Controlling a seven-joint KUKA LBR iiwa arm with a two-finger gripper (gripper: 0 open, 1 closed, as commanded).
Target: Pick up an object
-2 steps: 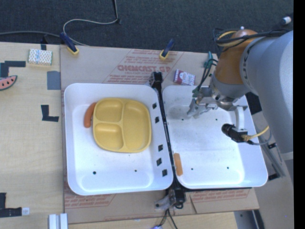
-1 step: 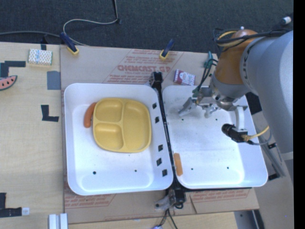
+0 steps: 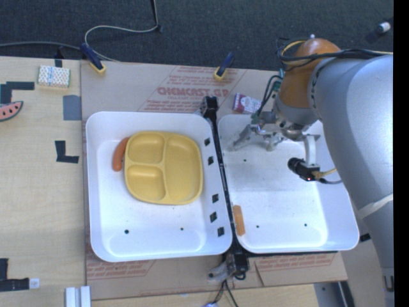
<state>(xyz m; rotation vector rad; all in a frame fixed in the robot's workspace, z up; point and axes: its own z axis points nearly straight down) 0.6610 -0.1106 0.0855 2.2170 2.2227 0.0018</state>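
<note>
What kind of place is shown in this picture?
Probably a robotics lab test bench: a robot arm reaches over two white bins, which sit on cardboard held by clamps, with loose cables behind.

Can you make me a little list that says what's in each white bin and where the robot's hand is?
left bin: a yellow divided plate, with an orange carrot-like piece lying at its left edge
right bin: a small orange piece near the left wall
hand: over the back of the right bin, nothing visible between its fingers
</note>
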